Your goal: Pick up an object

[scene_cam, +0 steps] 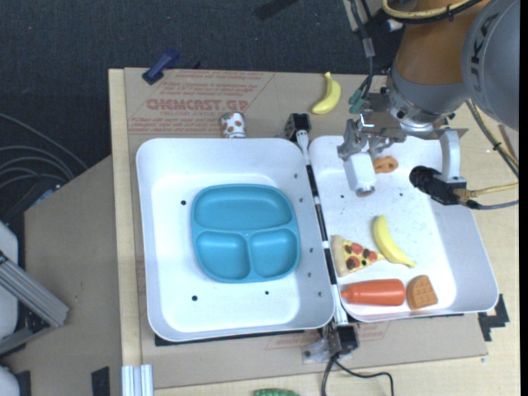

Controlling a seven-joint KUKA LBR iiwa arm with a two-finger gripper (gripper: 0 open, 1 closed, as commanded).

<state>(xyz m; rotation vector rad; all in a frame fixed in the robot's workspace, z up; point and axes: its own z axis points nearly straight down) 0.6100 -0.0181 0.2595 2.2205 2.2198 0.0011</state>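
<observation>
Gripper (363,172) hovers over right bin (462,221) near banana (390,241).

two white bins (165,304) sit on a tan tabletop (132,221) printed with faded red lettering. the bin far left of the gripper (361,178) holds a sky-blue divided plate (244,232). below the pale grey gripper lie a yellow banana (389,242), a cream pizza slice (353,255) dotted red and dark, a red-orange sausage (373,292) and a golden-brown piece (421,292). just right of the gripper is a small orange-brown item (384,165). above-left of it lies a second yellow banana (327,96). the arm (445,31) is grey with an orange band.
</observation>
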